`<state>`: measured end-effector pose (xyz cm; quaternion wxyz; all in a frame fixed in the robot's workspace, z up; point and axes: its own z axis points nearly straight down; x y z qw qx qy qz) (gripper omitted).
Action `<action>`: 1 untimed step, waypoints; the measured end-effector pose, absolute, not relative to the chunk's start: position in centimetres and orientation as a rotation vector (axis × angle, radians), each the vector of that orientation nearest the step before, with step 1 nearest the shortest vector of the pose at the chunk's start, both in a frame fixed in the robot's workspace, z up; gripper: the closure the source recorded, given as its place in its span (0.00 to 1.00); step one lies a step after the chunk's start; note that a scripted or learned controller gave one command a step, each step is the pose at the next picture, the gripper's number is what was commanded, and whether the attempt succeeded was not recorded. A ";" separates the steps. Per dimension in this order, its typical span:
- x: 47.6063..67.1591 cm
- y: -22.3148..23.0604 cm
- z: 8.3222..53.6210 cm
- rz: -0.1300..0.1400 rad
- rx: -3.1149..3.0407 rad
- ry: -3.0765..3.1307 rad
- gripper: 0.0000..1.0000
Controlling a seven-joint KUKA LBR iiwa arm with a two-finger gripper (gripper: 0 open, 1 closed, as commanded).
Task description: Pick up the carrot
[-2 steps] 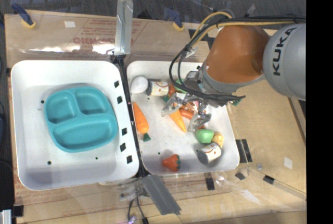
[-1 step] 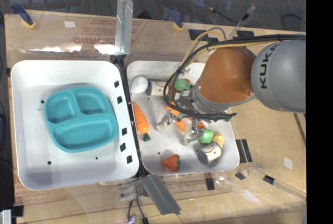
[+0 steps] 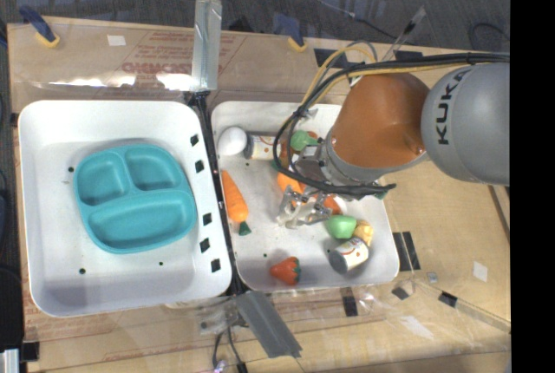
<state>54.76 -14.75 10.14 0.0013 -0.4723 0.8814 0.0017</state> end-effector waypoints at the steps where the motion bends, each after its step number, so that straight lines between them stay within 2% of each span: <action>1: 56.7 -5.9 19.6 -0.004 -1.253 2.871 1.00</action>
